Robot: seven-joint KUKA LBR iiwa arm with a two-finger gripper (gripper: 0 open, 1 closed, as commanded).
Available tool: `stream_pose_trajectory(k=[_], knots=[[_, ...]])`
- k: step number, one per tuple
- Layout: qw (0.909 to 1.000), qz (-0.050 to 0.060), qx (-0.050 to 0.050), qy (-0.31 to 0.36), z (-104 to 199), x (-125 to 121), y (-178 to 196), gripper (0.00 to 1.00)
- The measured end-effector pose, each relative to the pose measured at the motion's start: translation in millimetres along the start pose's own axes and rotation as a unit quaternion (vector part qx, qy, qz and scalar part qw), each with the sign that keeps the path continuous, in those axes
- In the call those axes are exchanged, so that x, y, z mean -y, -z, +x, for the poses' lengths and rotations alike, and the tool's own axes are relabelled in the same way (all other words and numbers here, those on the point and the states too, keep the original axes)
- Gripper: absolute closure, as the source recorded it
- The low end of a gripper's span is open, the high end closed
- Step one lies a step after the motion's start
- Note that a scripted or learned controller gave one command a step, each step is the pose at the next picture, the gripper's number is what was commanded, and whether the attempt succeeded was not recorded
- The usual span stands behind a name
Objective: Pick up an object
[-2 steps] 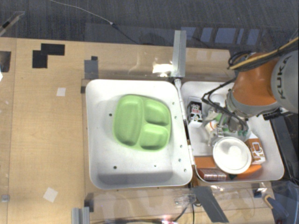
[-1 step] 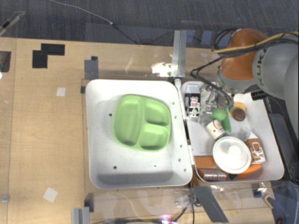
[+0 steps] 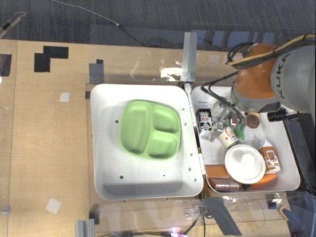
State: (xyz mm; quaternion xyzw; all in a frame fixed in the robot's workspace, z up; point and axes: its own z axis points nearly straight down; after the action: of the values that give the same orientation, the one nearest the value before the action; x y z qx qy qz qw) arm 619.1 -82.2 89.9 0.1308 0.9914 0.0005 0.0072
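white bowl [image 3: 244, 163] in R bin [image 3: 292, 169] | gripper [image 3: 217, 125] above (clutter)

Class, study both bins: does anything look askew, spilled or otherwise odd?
Nothing looks spilled or broken. The green tray sits alone and slightly askew in the left bin. The right bin is crowded: the white bowl overlaps an orange item, with small things jumbled under the tool.

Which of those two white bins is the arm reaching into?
The right bin, the cluttered one holding the white bowl and small packages. The end effector is down among them. The left bin holds the green divided tray.
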Motion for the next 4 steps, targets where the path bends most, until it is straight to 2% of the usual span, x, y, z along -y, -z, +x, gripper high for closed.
stream_pose_trajectory(k=[1, 2, 3, 4], knots=[[1.0000, 0.001, 0.010, 0.001, -5.6, 1.1, 15.9, 1.00], [0.9881, 0.001, 0.003, 0.154, -27.8, 40.7, 179.8, 1.00], [0.9327, 0.000, -0.004, 0.361, 60.8, 127.2, 182.5, 1.00], [0.8688, 0.000, -0.002, 0.495, 52.5, 141.9, 187.9, 1.00]])
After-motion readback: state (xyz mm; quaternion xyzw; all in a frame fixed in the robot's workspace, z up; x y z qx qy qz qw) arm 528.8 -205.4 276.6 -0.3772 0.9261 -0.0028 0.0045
